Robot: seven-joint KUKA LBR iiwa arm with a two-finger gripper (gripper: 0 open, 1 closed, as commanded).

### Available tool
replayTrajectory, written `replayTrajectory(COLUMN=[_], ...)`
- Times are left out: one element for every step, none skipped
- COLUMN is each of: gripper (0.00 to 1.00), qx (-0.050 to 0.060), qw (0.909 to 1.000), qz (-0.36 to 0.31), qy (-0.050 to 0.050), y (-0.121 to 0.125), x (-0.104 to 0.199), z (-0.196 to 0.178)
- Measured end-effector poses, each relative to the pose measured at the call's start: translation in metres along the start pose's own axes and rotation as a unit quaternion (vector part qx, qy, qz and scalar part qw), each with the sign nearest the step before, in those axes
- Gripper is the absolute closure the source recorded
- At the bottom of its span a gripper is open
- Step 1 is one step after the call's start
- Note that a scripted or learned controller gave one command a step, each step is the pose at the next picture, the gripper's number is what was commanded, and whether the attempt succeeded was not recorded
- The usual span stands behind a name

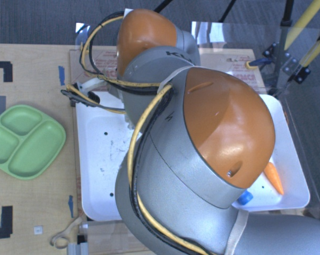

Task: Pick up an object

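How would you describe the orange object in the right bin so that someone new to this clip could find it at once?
Start from the big grey and orange arm that covers the middle of the camera view, and look past its right edge to the right white bin. There an orange, carrot-shaped object pokes out from under the arm, tapering to a point. Its neighbour, a small blue object lower left of it, is rounder and shorter.

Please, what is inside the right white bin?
In the right white bin, an orange carrot-like object and a small blue object lie near its front right corner. The arm covers the rest of that bin, so anything else there is hidden.
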State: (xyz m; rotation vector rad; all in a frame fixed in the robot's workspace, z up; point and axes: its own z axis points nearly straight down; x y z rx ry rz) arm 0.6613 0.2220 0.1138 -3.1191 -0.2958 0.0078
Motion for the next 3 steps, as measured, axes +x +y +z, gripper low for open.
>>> replayTrajectory(gripper=[1.0, 1.0, 1.0], qx=[0.001, 0.003, 0.004], qw=[1.0, 1.0, 1.0], qz=[0.002, 0.004, 0.006], qy=[-0.002, -0.003, -0.005], y=[0.001, 0.002, 0.003], x=[-0.001, -0.001, -0.002], z=[-0.008, -0.017, -0.025])
